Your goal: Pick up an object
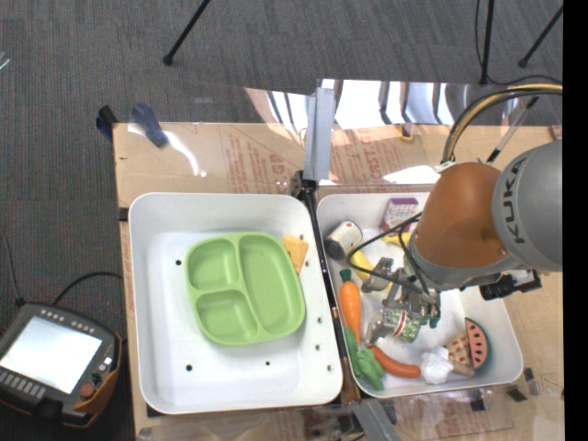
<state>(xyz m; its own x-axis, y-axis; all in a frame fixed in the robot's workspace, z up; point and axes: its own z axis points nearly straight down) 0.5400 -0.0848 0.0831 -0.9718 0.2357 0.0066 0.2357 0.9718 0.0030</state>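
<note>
In the right bin (511, 352), crowded with toy food, the small can (401, 324) beside the carrot (351, 308) is best lifted straight up, being seemingly pinched between the narrowly parted claw (401, 312) fingers.

Two white bins (147, 246) (501, 338), one green divided plate (244, 288), one carrot (351, 308), one watermelon slice (477, 343) (right bin's 4 o'clock corner), one small can (399, 324)

A small tin can (401, 323) with a green-and-white label is lying tilted in the right bin (511, 336), sitting right under the claw (401, 312), between the carrot (351, 309) and the watermelon slice (475, 344).
</note>
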